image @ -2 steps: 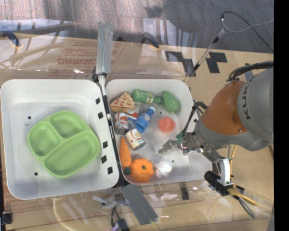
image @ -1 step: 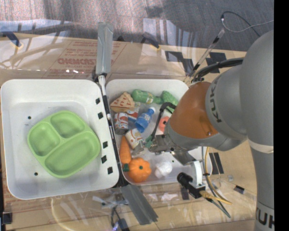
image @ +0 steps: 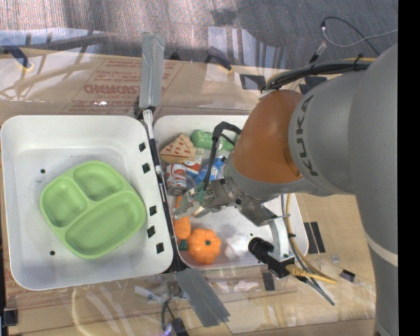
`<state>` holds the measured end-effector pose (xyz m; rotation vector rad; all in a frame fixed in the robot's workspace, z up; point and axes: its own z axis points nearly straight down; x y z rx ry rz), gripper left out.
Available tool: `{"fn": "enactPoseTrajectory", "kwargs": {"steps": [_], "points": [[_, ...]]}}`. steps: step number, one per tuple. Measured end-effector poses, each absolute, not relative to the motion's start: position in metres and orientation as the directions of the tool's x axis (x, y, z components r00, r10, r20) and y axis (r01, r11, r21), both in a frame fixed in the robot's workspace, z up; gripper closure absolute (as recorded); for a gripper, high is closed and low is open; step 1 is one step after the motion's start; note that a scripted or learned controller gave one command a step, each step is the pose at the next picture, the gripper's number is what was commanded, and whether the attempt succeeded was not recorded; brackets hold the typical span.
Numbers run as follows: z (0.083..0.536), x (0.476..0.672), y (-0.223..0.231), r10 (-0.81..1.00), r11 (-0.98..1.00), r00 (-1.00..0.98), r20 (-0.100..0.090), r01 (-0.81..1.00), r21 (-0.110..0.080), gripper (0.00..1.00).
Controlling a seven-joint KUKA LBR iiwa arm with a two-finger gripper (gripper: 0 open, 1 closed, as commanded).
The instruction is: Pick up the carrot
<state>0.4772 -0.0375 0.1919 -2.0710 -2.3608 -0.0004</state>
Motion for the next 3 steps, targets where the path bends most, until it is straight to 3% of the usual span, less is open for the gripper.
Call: {"fn": "enactPoseTrajectory", "kwargs": {"steps": [1,2,3], "points": [[0.192,0.477,-0.035,0.991,0.133,-0.133,0.001,0.991,-0.001,0.0],[0.206,0.509,-0.008,0.921,0.389,-0.389,0.0,0.921,-0.001,0.0],[0.273,0.48,0.001,0.967,0.255,-0.255,0.0,0.967,0.0,0.0]]}}
